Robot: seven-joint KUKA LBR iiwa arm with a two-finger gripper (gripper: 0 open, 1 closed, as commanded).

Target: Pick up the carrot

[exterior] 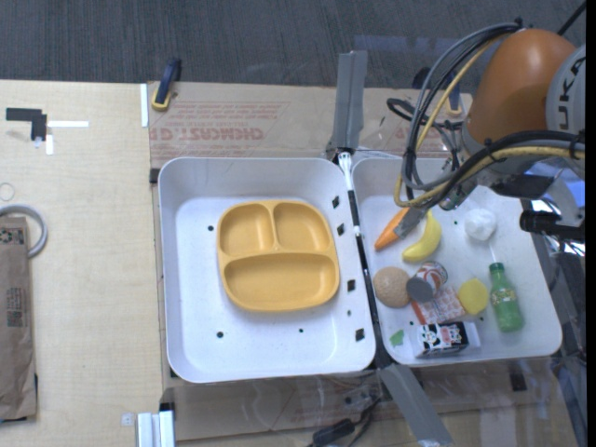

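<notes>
Presently: carrot in right bin, touching banana, arm overhead, pincer state impossible to tell.

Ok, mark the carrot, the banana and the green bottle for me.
carrot [391,232]: camera view, middle of its orange body, right bin.
banana [424,240]: camera view, middle of its yellow curve, beside the carrot.
green bottle [505,301]: camera view, its body below the cap, right bin's near right part.
</notes>
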